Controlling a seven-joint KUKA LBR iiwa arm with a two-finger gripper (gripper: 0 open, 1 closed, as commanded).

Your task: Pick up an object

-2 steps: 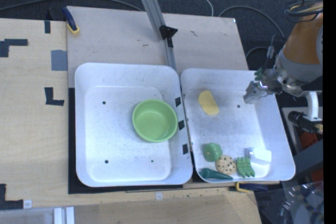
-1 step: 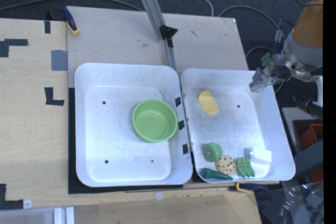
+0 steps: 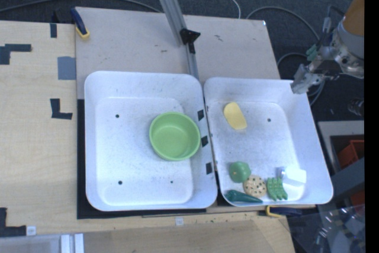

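Note:
The right bin (image 3: 308, 127) holds a yellow oblong object (image 3: 235, 115) near its upper left. Along its front edge lie a green round object (image 3: 239, 171), a speckled tan ball (image 3: 255, 185), a dark teal piece (image 3: 243, 197), a green ridged toy (image 3: 276, 188) and a small white block (image 3: 294, 175). A green bowl (image 3: 174, 135) rests in the left bin (image 3: 106, 98). My gripper (image 3: 303, 82) hangs at the upper right corner of the right bin, above its rim, well away from every object. Nothing shows between its fingers.
A grey metal pole (image 3: 169, 0) slants down to a black clamp (image 3: 189, 37) behind the bins. Cables (image 3: 260, 12) run over the dark floor at the back right. A blue and yellow clamp (image 3: 80, 23) sits on the board's back left corner.

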